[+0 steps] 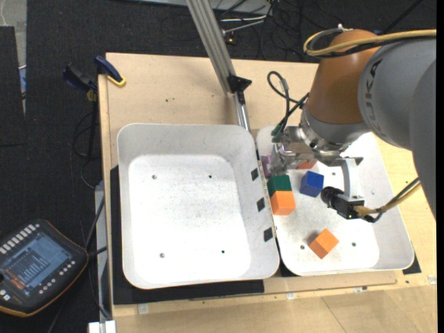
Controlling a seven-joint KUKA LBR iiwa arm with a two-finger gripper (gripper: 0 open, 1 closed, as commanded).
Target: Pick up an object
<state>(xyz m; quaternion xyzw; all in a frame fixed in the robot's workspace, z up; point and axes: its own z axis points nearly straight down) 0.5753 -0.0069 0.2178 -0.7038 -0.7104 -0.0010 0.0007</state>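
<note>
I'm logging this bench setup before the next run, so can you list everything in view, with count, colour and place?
Bins: 2, white, side by side on the bench; the blocks all lie in the right one.
Green block: 1, green, right bin near its left wall, touching the orange block below it.
Orange blocks: 2, orange, one under the green block, one towards the bin's front.
Blue block: 1, blue, middle of the right bin.
Bench: 1, light wood, under the bins.
Clamp: 1, blue and yellow, bench's far left corner.
Teach pendant: 1, grey with orange edge, bottom left, off the bench.
Metal pole: 1, grey, slanting from the top.
Arm: 1, grey with orange band, over the right bin.
Gripper: 1, dark, above the green block.
</note>
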